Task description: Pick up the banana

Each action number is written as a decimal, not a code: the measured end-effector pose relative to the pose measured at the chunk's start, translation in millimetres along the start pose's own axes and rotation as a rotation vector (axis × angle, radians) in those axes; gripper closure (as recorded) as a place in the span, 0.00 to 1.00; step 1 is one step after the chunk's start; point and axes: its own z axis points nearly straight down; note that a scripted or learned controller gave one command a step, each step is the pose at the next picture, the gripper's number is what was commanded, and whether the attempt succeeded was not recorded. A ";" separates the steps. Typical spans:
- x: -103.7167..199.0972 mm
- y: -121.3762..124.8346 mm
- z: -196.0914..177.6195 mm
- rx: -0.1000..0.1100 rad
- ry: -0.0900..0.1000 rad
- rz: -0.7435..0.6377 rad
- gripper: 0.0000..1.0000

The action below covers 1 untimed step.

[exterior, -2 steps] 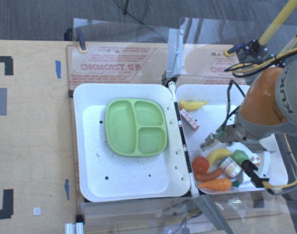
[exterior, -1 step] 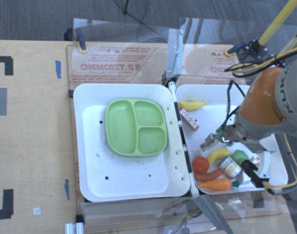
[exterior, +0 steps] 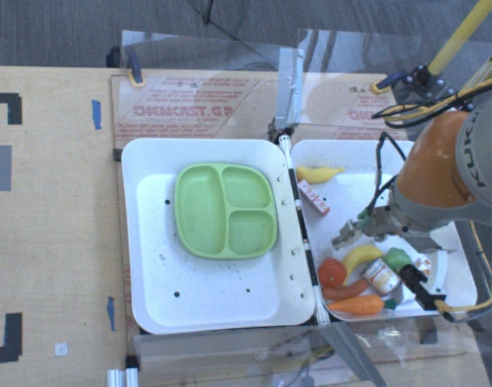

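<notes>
The banana is a short yellow curved fruit in the right bin, near its front middle. It lies between a red tomato and a small labelled can. My gripper hangs just above and behind the banana, reaching in from the right under the orange wrist band. Its fingers are open with nothing between them. A second yellow, pointed piece lies at the back left of the same bin.
A red and white box lies by the right bin's left wall. An orange carrot, a red sausage-like piece and a green item crowd the front. The left bin holds a green divided plate.
</notes>
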 end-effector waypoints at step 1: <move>0.0 0.0 0.0 0.000 0.000 0.000 0.00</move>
